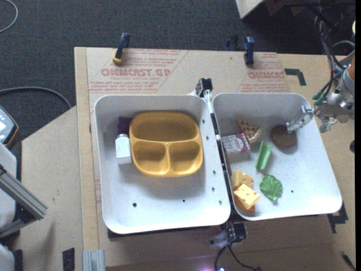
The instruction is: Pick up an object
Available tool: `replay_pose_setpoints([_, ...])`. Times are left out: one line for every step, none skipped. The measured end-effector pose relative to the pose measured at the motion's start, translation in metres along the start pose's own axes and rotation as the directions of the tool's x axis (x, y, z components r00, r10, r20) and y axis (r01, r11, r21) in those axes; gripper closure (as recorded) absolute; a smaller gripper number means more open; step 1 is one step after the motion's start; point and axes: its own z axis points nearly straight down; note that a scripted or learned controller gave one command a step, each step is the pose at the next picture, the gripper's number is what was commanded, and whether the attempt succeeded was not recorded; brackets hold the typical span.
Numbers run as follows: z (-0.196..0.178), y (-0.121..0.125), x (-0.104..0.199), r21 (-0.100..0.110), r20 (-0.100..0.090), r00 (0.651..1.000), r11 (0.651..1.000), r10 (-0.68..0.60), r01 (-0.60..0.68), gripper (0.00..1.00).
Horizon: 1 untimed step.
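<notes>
My gripper (312,122) hangs over the far right rim of the right bin (330,176). Its fingers are open with nothing between them. The left fingertip (298,122) is just above and right of a brown round patty (282,136). Further left in this bin lie a pizza slice (249,131) and a pink carton (235,144). A green stick-shaped vegetable (263,155) lies near the middle. A green leaf (271,187) and two yellow cheese blocks (245,195) sit toward the front.
The left bin (107,202) holds a yellow divided plate (166,143), a white bottle (123,149) and a small purple thing (124,123). Clamps (120,47) stand on the board's far edge. A divider ridge (217,151) separates the bins.
</notes>
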Motion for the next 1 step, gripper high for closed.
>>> replay_pose_setpoints([-0.0069, 0.0027, 0.0004, -0.013, 0.003, 1.0, 1.0, -0.003, 0.003, 0.0])
